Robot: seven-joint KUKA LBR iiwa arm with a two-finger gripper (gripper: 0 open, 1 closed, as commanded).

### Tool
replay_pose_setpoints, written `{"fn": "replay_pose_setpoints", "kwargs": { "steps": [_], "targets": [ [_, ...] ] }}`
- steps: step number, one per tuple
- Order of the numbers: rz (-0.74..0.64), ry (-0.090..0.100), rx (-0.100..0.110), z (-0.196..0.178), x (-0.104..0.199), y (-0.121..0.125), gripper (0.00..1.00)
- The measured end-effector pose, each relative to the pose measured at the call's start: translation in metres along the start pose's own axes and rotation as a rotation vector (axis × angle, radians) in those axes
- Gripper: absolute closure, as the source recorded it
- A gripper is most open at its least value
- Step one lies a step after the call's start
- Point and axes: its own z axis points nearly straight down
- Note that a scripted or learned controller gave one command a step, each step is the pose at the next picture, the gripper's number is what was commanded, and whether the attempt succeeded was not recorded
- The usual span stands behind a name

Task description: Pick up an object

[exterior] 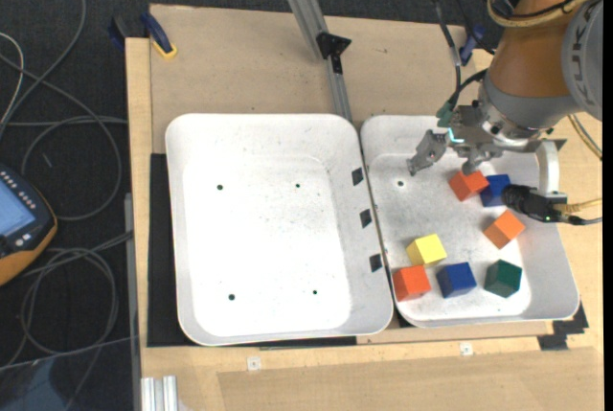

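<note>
bench (239, 55) carries two shallow white bins side by side. left bin (192, 208) has nothing but specks and dots on its floor. right bin (388, 208) holds all the blocks, bunched toward its near and right side — probably where they landed after drops. kuka arm (536, 45) reaches in from the right, wrist low over the right bin's far end. gripper (439, 150) hangs just left of a red block (466, 184), fingers look apart with nothing between them. blue block (494, 190) touches the red one. orange block (504, 229) further right. near edge: yellow block (427, 249), red-orange block (413, 281), second blue block (457, 279), green block (502, 278). likely target is the red block — closest to the claw.
</note>
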Motion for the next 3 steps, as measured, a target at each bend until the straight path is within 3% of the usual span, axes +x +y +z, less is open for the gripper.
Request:
{"fn": "replay_pose_setpoints", "kwargs": {
  "steps": [1, 3],
  "targets": [
    [0.0, -0.001, -0.005, -0.002, 0.0, 0.001, 0.0],
    [0.001, 0.0, 0.003, 0.104, -0.003, -0.009, 0.0]
  ]
}}
